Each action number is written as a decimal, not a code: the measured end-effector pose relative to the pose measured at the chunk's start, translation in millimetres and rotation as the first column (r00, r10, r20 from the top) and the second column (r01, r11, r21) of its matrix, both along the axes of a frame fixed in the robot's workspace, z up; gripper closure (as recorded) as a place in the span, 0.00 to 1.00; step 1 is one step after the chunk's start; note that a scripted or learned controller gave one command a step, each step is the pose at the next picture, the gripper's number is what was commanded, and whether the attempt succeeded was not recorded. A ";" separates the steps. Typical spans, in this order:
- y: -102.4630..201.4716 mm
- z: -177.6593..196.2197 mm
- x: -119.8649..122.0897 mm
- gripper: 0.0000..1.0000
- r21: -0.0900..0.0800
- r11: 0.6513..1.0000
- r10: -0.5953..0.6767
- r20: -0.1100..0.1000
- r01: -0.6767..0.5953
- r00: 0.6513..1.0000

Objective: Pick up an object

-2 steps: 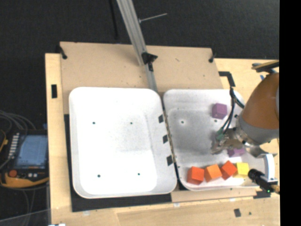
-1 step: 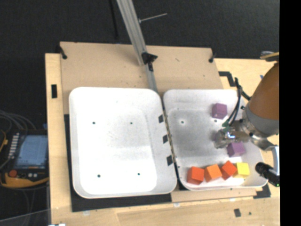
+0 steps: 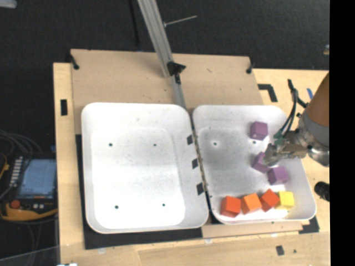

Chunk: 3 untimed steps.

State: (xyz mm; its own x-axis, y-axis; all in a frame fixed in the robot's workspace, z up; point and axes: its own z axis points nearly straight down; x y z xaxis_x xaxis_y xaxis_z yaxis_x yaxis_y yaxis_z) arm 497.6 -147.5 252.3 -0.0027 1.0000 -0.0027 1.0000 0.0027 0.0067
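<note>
Evidently the gripper [image 3: 270, 157] hangs low at right-centre to reach a purple block [image 3: 259, 163]; finger state unclear.

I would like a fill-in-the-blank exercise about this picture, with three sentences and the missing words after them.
1. All the blocks lie in the ____ bin of the camera view.
2. The number of purple blocks in that bin is ____.
3. At the end of the row along the bin's near edge, beside the orange blocks, lies one ____ block.

Missing words: right; three; yellow
</note>
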 end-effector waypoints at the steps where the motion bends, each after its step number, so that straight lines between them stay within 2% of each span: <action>1: -1.3 37.7 1.3 1.00 0.001 1.000 0.001 -0.001 -0.001 1.000; 2: 52.7 36.8 7.1 1.00 0.003 1.000 0.005 -0.005 -0.005 1.000; 3: 100.3 19.0 17.6 1.00 0.004 1.000 0.004 -0.009 -0.004 1.000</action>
State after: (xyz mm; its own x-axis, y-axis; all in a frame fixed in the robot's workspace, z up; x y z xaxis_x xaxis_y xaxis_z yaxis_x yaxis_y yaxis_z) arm 515.2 -47.1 271.3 -0.0068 1.0000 0.0012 1.0000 0.0068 -0.0023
